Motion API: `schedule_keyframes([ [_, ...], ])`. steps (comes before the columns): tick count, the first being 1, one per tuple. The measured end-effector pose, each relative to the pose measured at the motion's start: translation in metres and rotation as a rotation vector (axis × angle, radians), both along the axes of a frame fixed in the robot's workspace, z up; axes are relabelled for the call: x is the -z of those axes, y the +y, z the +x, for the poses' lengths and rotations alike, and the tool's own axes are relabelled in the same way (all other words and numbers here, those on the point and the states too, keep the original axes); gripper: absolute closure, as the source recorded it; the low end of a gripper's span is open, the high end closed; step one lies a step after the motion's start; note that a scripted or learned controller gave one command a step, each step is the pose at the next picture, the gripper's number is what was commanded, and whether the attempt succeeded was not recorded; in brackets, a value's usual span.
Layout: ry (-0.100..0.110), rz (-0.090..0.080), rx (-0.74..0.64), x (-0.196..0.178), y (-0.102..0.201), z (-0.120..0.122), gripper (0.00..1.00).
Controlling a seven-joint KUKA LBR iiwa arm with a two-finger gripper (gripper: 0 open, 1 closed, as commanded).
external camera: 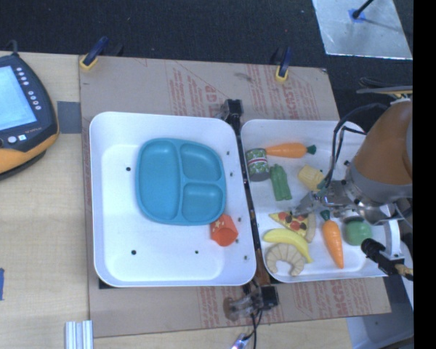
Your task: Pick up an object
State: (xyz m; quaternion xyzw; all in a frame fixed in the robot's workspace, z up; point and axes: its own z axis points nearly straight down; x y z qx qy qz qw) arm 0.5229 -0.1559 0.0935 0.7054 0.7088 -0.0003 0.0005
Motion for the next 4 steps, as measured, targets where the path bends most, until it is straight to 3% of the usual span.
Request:
schedule_keyframes([
  [1,0.001,0.001,-0.006,-0.011,0.0,0.001,1.0],
  [2,0.001,0.001,-0.005,-0.011,0.0,0.0,0.0],
  [3,0.003,-0.001,-0.01,-0.021,-0.001,0.0,1.0],
  [4,0.002,-0.002,-0.01,-0.021,-0.001,0.0,0.0],
])
